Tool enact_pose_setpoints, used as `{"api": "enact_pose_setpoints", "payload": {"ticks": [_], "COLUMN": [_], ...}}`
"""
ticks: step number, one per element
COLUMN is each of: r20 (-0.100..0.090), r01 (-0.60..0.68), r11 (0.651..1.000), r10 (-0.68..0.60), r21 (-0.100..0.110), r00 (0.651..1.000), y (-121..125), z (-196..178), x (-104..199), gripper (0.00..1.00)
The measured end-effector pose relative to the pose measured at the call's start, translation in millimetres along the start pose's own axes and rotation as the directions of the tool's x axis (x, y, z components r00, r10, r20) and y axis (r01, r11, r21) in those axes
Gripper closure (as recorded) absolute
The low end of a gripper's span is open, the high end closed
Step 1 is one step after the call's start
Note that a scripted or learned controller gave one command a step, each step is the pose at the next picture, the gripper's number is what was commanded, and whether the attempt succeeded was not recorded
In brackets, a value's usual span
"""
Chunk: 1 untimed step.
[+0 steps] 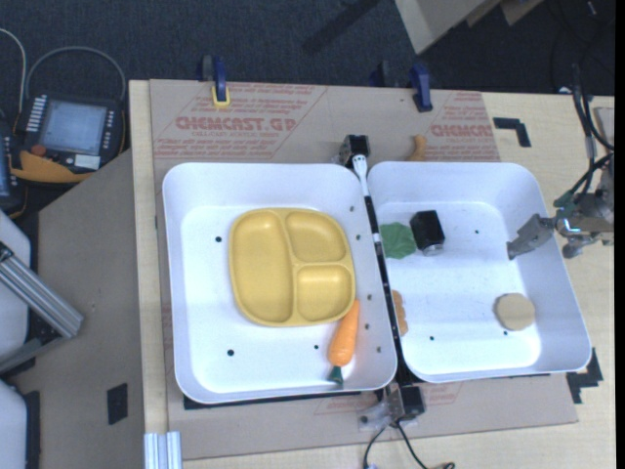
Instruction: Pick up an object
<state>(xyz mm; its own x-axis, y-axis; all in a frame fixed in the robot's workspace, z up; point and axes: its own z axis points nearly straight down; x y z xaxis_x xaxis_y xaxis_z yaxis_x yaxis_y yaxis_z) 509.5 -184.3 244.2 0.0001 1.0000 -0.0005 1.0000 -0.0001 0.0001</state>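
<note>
Objects for picking lay spread over both bins. In the right bin [459,291], a round tan piece [515,311] sat near the right wall toward the front. A black block [427,232] stood farther back and to the left. A green piece [396,240] lay just beside the block, touching or nearly touching it, close to the wall shared with the other bin. A small orange item [397,313] lay along that shared edge; whether it sat inside the right bin or on the rim could not be told.

The gripper [527,237] hung at the right bin's right side. It was beyond the tan piece, well apart from the black block, and nothing showed in it. Whether it was spread apart or closed together could not be told from this slant.

In the left bin [195,291], a yellow divided plate [291,266] with three compartments lay near the middle. A carrot [344,335] lay just off its front right corner, leaf end toward the front.

Both bins rested on a brown bench board [293,106], held at the back by two blue clamps [220,76]. A handheld screen unit [70,127] lay off to the left.
</note>
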Motion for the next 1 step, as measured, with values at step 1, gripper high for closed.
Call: {"api": "enact_pose_setpoints", "payload": {"ticks": [1], "r20": [-0.003], "r01": [0.000], "r11": [1.000], "r10": [0.000], "r21": [0.006], "r00": [1.000], "y": [1.3], "z": [43.1], "x": [3.2], "gripper": [0.00]}}
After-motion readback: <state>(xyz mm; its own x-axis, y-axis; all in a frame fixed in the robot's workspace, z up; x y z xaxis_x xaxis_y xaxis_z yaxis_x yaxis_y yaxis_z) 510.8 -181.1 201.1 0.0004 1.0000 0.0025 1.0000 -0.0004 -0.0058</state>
